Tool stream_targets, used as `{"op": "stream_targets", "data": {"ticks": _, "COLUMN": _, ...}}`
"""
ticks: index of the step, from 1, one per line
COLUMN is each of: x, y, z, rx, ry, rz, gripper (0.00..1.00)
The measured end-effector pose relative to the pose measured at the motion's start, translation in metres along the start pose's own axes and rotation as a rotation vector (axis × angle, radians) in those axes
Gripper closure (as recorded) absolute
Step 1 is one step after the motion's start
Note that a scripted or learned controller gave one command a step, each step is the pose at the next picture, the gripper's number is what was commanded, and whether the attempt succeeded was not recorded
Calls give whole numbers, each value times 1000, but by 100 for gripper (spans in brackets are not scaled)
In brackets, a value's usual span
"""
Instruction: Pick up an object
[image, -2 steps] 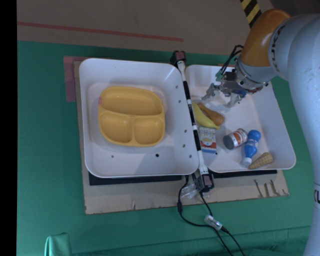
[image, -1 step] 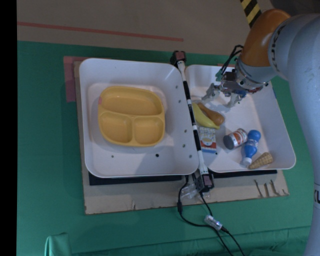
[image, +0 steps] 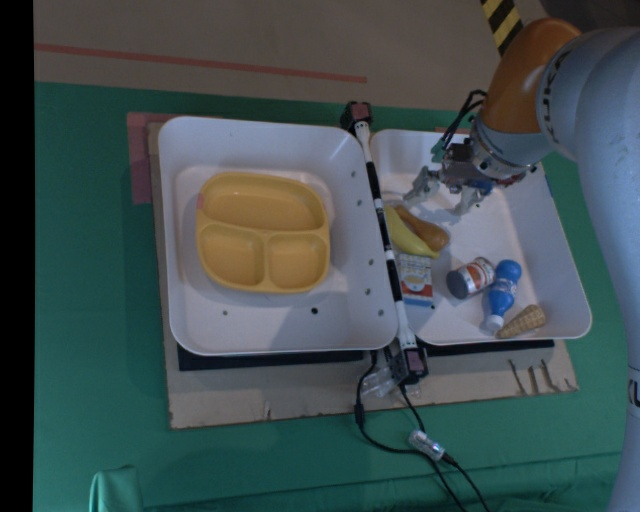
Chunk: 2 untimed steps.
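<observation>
Hovering wide open, claw (image: 441, 197) above hot dog (image: 421, 229).

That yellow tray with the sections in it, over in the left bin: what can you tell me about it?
The yellow tray is a rounded rectangle, apparently smooth plastic, moulded into three compartments: one long one across the far side and two smaller ones nearer the camera. All three look bare. It lies flat and right way up on the floor of the left bin, slightly skewed to the bin's walls and away from them. Nothing else touches it; the tool hangs over the other bin.
</observation>
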<state>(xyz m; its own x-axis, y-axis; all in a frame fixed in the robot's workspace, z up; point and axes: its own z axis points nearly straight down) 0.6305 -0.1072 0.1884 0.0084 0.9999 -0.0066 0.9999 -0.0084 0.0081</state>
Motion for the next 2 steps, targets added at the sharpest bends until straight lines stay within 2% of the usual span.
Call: {"op": "stream_targets", "data": {"ticks": 2, "x": 0, "y": 0, "z": 0, "rx": 0, "ry": 0, "rz": 0, "gripper": 0}}
